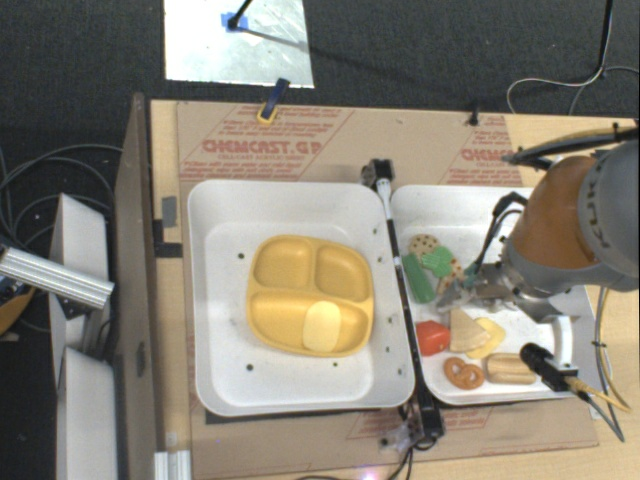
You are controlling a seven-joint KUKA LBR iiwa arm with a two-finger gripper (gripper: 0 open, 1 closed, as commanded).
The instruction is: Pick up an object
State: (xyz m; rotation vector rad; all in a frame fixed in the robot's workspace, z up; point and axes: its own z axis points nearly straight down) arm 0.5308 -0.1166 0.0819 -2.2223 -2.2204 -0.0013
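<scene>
Since the arm (570,228) reaches in from the right and bends low over the right bin (470,200), the step in hand looks like the approach to a grasp, with nothing lifted so far. Its jaws (470,286) sit down among the toy food near the middle of that bin, but they are small and dark against the clutter, and I cannot tell whether they are wide or narrow, or whether anything is between them.

The things to choose from all lie in the right bin. A green piece (419,276) rests against the bin's left wall, with a second green piece (438,259) and a spotted cookie (424,241) just above it. Below the jaws lie a pale wedge (463,328) and a yellow slice (487,336), touching each other. A red piece (432,338) sits to their left, close to the wall. Along the lower edge are a pretzel (463,372) and a bread roll (509,369), side by side.

The left bin (222,268) holds a yellow divided tray (290,268), and a pale oval piece (322,326) lies in the tray's lower compartment, well apart from the arm.

The jaws appear nearest the green pieces and the pale wedge. My guess is that the next move calls for settling over one piece alone, closing firmly, and rising straight up. Crowding is the risk, since neighbours touch and the wall hems in the left side.
</scene>
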